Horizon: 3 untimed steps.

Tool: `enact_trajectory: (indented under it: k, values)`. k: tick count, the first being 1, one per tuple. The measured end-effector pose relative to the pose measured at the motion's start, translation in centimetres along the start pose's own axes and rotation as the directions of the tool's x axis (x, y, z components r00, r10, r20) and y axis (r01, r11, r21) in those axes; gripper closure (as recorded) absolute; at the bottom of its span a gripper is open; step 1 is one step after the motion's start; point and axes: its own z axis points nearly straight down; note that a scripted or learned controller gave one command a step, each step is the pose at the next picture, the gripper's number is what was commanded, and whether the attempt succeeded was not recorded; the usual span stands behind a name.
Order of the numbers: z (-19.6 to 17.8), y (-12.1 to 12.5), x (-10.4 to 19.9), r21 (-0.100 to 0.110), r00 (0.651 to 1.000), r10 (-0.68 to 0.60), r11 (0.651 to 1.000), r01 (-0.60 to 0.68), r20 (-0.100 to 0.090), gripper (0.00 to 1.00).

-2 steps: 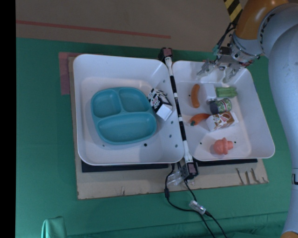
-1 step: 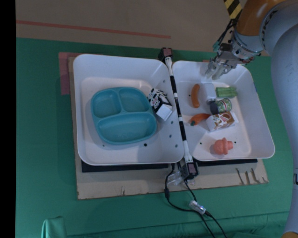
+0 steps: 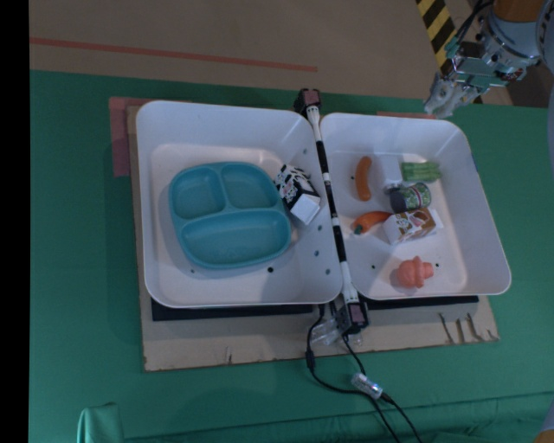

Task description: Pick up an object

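Approach is the step in hand: gripper (image 3: pixel 447 97), fingers apparently parted and grasping nothing, hangs beyond the right bin (image 3: pixel 485 225) corner, with the can (image 3: pixel 409 196) nearest below it, so descent comes next.

Robot lab: hazard-striped floor tape (image 3: pixel 434 19), cabled bins (image 3: pixel 173 121).

I'm watching through one fixed camera, high above the bench (image 3: pixel 78 260), tilted down and set well back. It takes in both bins (image 3: pixel 216 294) whole, and the arm (image 3: pixel 519 26) sits at top right.
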Motion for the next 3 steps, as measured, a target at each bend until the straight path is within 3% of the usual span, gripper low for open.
enact_trajectory:
  k: [1,3]
  values:
    - [-2.8,0.0,0.0,0.0,1.0,0.0,1.0,0.0,0.0,1.0]
    - [-4.6,0.0,0.0,0.0,1.0,0.0,1.0,0.0,0.001,1.0]
